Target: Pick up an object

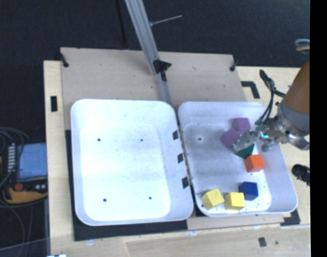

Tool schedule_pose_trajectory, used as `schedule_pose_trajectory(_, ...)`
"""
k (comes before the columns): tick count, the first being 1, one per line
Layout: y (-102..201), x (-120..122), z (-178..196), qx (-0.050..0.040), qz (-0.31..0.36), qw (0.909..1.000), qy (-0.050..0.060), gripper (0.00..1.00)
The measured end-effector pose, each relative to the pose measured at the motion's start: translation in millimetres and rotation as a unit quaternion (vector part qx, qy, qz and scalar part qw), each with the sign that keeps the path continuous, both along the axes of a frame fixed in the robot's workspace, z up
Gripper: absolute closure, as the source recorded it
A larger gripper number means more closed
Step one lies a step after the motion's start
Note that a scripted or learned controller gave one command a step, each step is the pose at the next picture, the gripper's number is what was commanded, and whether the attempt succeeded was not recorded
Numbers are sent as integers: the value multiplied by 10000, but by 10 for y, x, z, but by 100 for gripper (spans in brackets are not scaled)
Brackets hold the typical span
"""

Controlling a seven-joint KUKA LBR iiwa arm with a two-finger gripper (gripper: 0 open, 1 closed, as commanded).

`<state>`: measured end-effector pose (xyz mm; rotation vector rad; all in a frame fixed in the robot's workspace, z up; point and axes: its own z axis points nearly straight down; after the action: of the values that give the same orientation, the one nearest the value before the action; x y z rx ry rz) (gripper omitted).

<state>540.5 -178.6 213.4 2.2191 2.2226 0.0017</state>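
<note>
A pale wooden bench point(147, 74) on a dark floor carries two white bins; the left bin point(126, 159) sits beside the right bin point(281, 197), which holds every block. Two yellow blocks point(223, 199) and a blue block point(249, 189) lie along its near edge, purple blocks point(234, 133) toward its far side. The gripper point(251, 142) is low over a green block point(243, 151) touching an orange block point(254, 163) near the right edge; whether its fingers are apart or together I cannot tell.

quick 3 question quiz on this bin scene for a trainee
1. True or false: the blocks lie in the right bin.
2. How many yellow blocks are there?
3. Which block lies nearest the gripper? A) blue block B) green block C) a yellow one

Key:
1. True.
2. Two, side by side at the near edge.
3. B; it sits right by the gripper, beside the purple blocks and above the orange block.
</note>
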Motion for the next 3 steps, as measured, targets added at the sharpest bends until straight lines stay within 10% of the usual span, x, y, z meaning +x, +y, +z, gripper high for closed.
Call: schedule_pose_trajectory(3,-27,-26,-1151,-7,-15,10000,-4,0)
